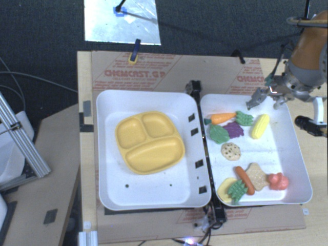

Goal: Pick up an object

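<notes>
The right bin [292,137] holds toy food: a carrot [223,118], a green piece [245,118], a purple piece [234,130], a green leaf [219,135], a yellow corn cob [260,126], a cookie [231,150], a sausage [245,180], a toast slice [257,175] and a red piece [278,181]. My gripper [266,101] hangs open over the bin's far edge, above and behind the corn. Nothing sits between its fingers.
The left bin [107,183] carries a yellow divided plate [149,141]. A green frilly piece [237,190] lies on a yellow disc at the right bin's front left corner. A black divider [201,137] runs between the bins.
</notes>
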Available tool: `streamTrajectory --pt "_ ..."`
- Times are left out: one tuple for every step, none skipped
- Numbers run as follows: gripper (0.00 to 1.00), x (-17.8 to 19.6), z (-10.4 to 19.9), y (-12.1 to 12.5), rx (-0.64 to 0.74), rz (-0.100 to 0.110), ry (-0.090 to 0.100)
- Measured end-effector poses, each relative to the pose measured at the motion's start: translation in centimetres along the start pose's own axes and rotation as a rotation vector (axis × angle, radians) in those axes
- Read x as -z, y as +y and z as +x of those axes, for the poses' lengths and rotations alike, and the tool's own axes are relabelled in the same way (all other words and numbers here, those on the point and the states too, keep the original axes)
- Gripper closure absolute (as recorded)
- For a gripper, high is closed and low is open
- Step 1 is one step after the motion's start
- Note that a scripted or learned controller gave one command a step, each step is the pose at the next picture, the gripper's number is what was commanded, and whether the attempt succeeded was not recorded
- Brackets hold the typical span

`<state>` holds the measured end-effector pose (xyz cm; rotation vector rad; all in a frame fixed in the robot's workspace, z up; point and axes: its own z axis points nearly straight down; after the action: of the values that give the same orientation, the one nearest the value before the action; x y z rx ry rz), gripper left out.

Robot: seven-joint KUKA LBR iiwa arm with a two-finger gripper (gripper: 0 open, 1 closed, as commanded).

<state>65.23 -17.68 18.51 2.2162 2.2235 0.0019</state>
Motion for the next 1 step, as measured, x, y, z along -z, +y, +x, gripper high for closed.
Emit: streamTrajectory --pt "0.0 -10.55 -1.9 -3.93 -0.005 0.007 0.002"
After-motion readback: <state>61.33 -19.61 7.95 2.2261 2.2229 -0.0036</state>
